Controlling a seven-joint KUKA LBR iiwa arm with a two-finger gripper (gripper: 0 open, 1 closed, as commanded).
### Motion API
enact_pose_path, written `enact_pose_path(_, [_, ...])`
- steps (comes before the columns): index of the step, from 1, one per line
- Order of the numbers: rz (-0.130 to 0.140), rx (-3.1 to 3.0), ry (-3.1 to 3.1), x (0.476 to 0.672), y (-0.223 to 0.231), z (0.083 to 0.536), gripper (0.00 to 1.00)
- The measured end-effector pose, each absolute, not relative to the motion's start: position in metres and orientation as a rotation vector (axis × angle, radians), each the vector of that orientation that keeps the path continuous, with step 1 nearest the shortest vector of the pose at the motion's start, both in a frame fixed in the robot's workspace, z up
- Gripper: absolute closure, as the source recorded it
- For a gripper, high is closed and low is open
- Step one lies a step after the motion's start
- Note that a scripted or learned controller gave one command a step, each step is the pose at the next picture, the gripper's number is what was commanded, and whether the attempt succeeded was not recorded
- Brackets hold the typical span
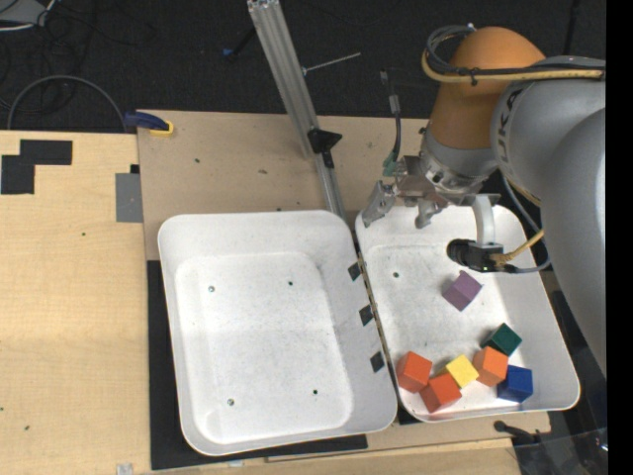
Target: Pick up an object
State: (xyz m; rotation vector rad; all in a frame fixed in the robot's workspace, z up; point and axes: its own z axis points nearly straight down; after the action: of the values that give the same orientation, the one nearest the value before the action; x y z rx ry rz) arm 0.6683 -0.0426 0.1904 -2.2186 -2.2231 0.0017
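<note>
Aluminium rail (292, 82) leaning over bench (69, 265); blue clamp (146, 122) at bench edge.

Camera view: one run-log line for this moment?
arm: over right bin's far end | end effector: above bin floor, nothing between fingers | purple block: alone, mid right bin | other blocks: clustered near edge

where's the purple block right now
The purple block lies alone in the middle of the right bin, apart from the cluster of colored blocks along the near edge, and nearer the camera than the pincer.
</note>
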Motion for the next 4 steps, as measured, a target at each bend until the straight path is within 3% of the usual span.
enact_pose_path(2, [0.002, -2.218, -2.224, 0.668, -0.043, 0.190, 0.00])
enact_pose_path(3, [0.003, -2.215, -2.223, 0.644, -0.018, 0.216, 0.00])
enact_pose_path(4, [0.000, -2.224, -2.221, 0.638, -0.042, 0.249, 0.00])
